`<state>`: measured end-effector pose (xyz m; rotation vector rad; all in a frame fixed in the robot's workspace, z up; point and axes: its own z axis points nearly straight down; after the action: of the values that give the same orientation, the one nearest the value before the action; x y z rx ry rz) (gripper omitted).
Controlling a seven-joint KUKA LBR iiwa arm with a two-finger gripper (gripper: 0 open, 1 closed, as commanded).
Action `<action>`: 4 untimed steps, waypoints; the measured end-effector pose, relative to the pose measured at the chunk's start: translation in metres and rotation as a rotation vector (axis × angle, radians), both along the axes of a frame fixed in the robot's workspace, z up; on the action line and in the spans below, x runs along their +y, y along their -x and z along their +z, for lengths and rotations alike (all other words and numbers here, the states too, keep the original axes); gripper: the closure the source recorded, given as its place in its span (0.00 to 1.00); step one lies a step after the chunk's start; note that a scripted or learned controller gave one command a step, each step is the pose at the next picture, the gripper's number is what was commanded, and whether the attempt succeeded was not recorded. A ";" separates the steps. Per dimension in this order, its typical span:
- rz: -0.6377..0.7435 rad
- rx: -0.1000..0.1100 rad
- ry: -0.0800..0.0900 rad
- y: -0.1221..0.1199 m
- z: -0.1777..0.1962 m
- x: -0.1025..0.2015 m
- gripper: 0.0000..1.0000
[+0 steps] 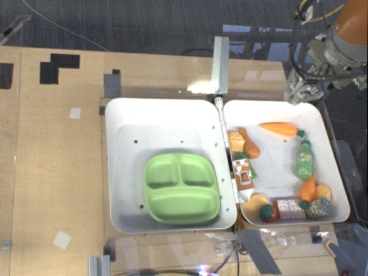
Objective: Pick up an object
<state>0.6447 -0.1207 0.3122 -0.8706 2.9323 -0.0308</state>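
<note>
In the right bin [322, 122], smooth plastic toy foods lie: a long orange carrot [279, 129], a green bottle [304, 160], a drumstick [249, 144]. The tool [300, 91] hovers over the bin's far rim.

An orange carrot [279, 129] lies flat on its side, just below the jaws and nearest to them. A green bottle [304, 160] lies further below. A chicken drumstick [249, 144] lies lower and to the left. A can [317, 208] rests farthest away.
</note>
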 end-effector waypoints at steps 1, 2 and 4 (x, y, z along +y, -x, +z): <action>-0.001 -0.012 -0.001 -0.002 0.014 0.001 1.00; 0.101 0.074 0.008 -0.026 -0.002 -0.023 1.00; 0.101 0.046 0.008 -0.030 0.028 -0.020 1.00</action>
<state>0.6751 -0.1405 0.3406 -1.0328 2.9275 -0.0163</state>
